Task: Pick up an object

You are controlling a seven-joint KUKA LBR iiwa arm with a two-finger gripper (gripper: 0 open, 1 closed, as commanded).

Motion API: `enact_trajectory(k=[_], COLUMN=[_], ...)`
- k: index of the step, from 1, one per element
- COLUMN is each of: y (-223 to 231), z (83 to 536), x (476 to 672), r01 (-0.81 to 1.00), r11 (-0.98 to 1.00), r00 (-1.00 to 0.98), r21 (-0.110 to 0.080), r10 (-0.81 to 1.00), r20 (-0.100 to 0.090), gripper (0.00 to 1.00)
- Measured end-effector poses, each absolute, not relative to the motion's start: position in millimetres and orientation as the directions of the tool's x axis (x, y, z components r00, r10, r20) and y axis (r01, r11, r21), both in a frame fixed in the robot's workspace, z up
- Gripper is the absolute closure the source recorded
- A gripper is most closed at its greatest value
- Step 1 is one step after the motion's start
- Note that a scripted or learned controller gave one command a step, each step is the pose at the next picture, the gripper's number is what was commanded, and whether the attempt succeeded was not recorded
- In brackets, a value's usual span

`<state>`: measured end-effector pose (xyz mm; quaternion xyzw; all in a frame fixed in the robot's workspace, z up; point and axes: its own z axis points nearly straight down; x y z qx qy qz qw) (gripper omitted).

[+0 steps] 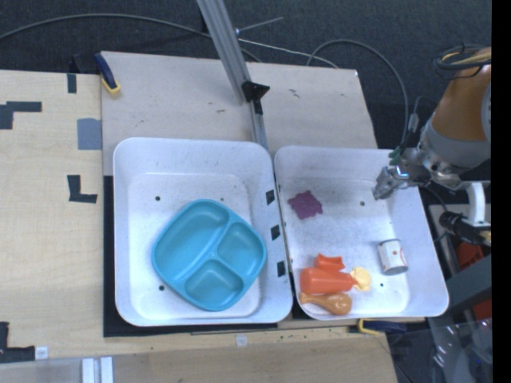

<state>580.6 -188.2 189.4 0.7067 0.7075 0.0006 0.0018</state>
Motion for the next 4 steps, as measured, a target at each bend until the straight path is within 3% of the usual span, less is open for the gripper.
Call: enact_trajectory(k=[1, 3, 4], y=[-188.1, -92.2, -38.4], z=[240.8, 236.6, 243.9], x=[581.9, 604.6, 606.8], r01=[1.0, 1.0, 1.0], r11=[0.002, 0.007, 0.007], r00=[-0.002, -0.007, -0.007], r21=[0.005, -0.001, -0.001], r10=[1.0, 1.0, 1.0], r20=[-0.002, 0.001, 0.002], gripper=[1.0, 1.0, 1.0])
